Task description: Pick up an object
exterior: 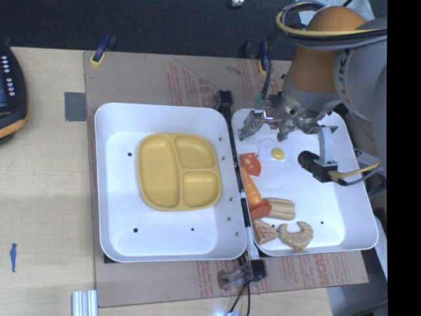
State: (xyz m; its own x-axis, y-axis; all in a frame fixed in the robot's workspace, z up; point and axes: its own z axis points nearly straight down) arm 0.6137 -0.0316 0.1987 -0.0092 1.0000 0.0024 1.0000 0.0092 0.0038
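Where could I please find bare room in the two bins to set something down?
The left bin has bare floor below the yellow divided plate. The right bin is bare at its near right; its left edge is crowded with toy food, and the claw hangs over its far end.

This is a robotics lab bench. Two white bins (105,176) sit on a cardboard sheet (171,78) clamped to a wooden table (46,209). A control pendant (10,91) rests at the table's edge.

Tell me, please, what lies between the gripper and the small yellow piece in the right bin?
Nothing: in the camera view, only bare white bin floor separates the gripper from the small yellow piece.
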